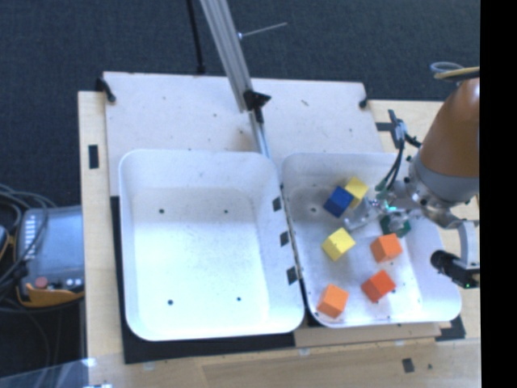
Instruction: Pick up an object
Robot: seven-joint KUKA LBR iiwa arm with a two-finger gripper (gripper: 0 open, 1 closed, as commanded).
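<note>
The right bin (420,301) holds several cubes: a blue cube (338,202) with a yellow cube (355,189) right behind it, another yellow cube (338,242) in the middle, and three orange cubes (387,247) (378,284) (332,300). My gripper (373,209) hangs low over the bin, just right of the blue cube and above the upper orange cube. No cube shows between its fingers. The arm's grey and orange body covers the bin's right rim.
The left bin (129,176) stands beside the right one, sharing a middle wall. A slanted metal post (230,47) rises from behind the bins. A grey device with cables (48,249) sits off the bench at the left.
</note>
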